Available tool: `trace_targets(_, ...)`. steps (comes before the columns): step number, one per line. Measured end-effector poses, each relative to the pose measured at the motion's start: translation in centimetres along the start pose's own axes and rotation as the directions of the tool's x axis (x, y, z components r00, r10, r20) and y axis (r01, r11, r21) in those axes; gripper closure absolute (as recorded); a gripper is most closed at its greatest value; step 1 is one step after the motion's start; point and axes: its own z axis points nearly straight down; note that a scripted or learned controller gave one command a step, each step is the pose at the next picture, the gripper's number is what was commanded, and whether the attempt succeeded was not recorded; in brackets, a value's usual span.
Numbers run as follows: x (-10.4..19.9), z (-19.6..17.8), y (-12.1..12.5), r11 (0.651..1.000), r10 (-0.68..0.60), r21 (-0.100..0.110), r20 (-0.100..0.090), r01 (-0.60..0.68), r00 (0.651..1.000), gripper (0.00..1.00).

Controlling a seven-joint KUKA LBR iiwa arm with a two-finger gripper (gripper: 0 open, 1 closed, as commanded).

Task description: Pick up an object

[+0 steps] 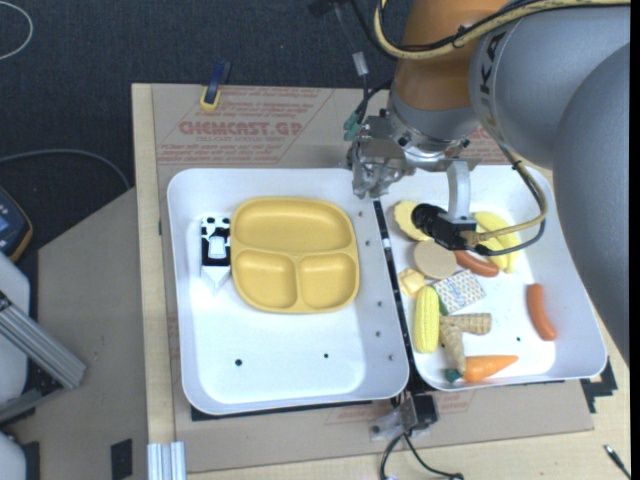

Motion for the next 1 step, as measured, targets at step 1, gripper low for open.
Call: trace_targets(1, 0.14, 0.13, -0.09, 1.000, 0.000, 0.000, 0.000, 0.000, 1.000, 1.00)
